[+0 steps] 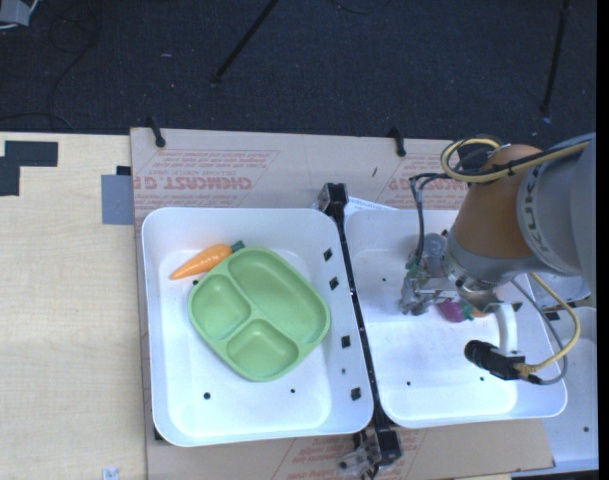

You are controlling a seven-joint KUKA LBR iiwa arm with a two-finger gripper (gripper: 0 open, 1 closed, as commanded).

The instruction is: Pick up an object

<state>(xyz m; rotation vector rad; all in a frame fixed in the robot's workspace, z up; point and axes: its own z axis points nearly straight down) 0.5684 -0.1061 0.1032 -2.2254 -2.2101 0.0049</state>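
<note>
Carrot [201, 261] is lying in the left bin [174, 388], up near its back-left corner, tip pointing left, green leafy end touching the rim of the green plate [258, 312]. Looking like a toy: probably light, hard plastic, smooth and a bit slippery, tapering so a grip at the thin tip would likely be slipping off. Best hold is probably across the thick middle, with the fingers closing crosswise to its length.

Green plate is sitting flat in the middle of the left bin, three compartments, all bare. Probably light and stiff but wide and low; only the raised rim is offering anything to pinch, so it is looking like a harder pick than the carrot.

Moving right, a black divider is separating the two bins on the counter [64, 318].

In the right bin [434, 388] the claw [421, 298] is hanging low over the bin floor near the back. Its opening is too cluttered with cables and metal to read, so I cannot tell how wide it is. Just beside it, to the right, a small purple thing [451, 310] is showing, partly hidden under the wrist; shape unclear. Whether the claw is touching it cannot be told.
</note>
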